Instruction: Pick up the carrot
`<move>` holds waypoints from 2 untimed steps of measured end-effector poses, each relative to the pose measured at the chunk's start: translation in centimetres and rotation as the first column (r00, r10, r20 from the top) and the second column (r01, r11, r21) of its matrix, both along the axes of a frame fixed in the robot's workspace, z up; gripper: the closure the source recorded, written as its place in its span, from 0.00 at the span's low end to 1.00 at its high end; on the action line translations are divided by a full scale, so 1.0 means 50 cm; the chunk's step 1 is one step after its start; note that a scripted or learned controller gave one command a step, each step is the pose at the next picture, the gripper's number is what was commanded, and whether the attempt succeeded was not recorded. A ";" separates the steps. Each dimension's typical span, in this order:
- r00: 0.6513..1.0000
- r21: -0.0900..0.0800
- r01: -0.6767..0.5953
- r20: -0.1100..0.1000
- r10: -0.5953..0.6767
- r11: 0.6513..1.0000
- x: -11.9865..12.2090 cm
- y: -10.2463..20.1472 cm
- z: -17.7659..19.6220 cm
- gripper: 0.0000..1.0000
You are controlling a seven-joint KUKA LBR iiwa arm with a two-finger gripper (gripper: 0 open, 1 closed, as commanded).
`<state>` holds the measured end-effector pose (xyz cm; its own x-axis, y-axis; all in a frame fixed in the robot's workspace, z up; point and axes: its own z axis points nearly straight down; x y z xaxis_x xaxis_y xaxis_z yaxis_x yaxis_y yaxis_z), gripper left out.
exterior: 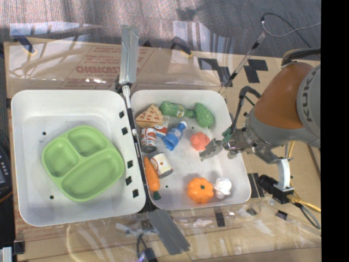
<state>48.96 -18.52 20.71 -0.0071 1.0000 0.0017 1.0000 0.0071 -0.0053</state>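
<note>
The carrot (151, 176) is orange with a green tip. It lies along the left wall of the right bin (233, 125), near the front, beside a small can (162, 165). My gripper (210, 149) hangs over the right half of that bin, just right of a salmon-coloured lump (199, 141) and well to the right of the carrot. It is open with nothing between its fingers.
The right bin also holds a small pumpkin (200, 190), a white piece (222, 187), a blue bottle (174, 135), a red-labelled can (149, 140), a sandwich wedge (150, 116) and green vegetables (203, 114). A green divided plate (82, 162) lies in the left bin (27, 108).
</note>
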 end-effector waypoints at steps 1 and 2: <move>0.951 -0.002 -0.310 0.005 0.310 0.951 -0.026 0.036 -0.229 0.00; 0.999 -0.003 -0.051 0.005 0.051 0.999 0.044 -0.047 0.014 0.00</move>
